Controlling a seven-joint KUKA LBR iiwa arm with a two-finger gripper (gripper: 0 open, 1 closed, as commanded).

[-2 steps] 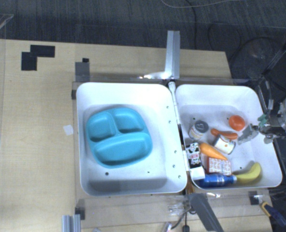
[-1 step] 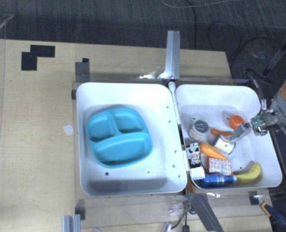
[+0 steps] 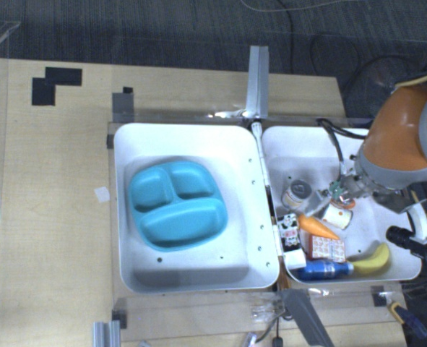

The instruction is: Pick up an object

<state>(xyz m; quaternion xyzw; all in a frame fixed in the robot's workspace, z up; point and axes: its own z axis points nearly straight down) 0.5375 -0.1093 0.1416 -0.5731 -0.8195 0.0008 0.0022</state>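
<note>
The right bin (image 3: 300, 147) holds several small objects. Among them are a round metal tin (image 3: 298, 191), an orange carrot (image 3: 318, 228), a white cup with an orange rim (image 3: 337, 215) and a red-and-white patterned box (image 3: 326, 249). A yellow banana (image 3: 373, 259), a blue bottle (image 3: 321, 270) and a black-and-white carton (image 3: 290, 232) lie along the bin's front and left. My gripper (image 3: 341, 189) hangs low over the right bin, just above the white cup and right of the tin. Nothing shows as held in it.
The left bin (image 3: 191, 139) carries a blue divided plate (image 3: 176, 202). A metal post (image 3: 258, 78) stands behind the wall between the bins. The arm's grey and orange body (image 3: 404, 132) covers the right bin's far right corner. Cables lie on the dark floor behind.
</note>
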